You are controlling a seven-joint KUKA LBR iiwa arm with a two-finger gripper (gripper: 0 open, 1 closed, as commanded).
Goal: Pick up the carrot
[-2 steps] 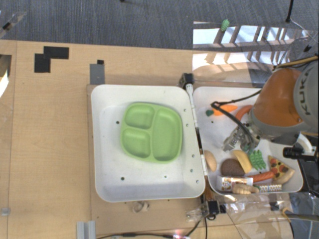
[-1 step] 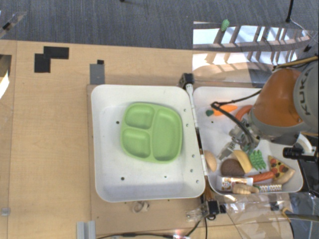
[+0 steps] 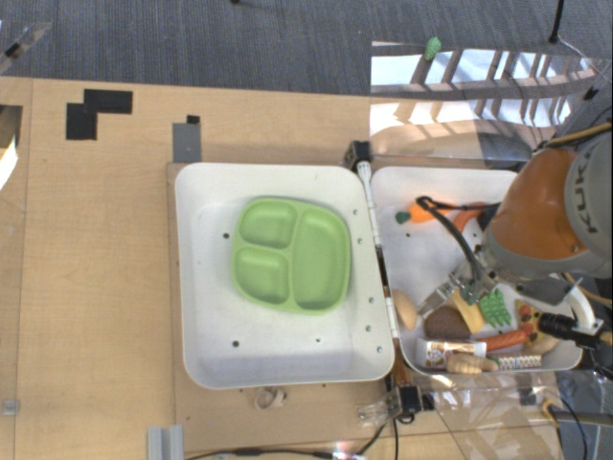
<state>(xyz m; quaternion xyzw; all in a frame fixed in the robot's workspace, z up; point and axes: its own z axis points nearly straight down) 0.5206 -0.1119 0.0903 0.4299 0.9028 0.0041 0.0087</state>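
carrot [image 3: 450, 216] lay in right bin [image 3: 421, 185], upper part, green top toward left, partly crossed by black cable; placed apart from clutter heaped along bin's lower edge. green divided plate [image 3: 292, 254] sat centred in left bin [image 3: 206, 353]. arm [image 3: 546, 209] reached in from right, wrist bent down over clutter. pincer [image 3: 465, 290] hung low near green block [image 3: 493, 307], well below carrot; opening could not be judged, nothing seen held.

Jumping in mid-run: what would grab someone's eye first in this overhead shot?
First, the light green three-compartment plastic plate, alone in the shallow white left bin. Next, the grey arm's orange band looming over the white right bin, above a clutter of toy food along its near side. The orange carrot with green top lies at that bin's far left.
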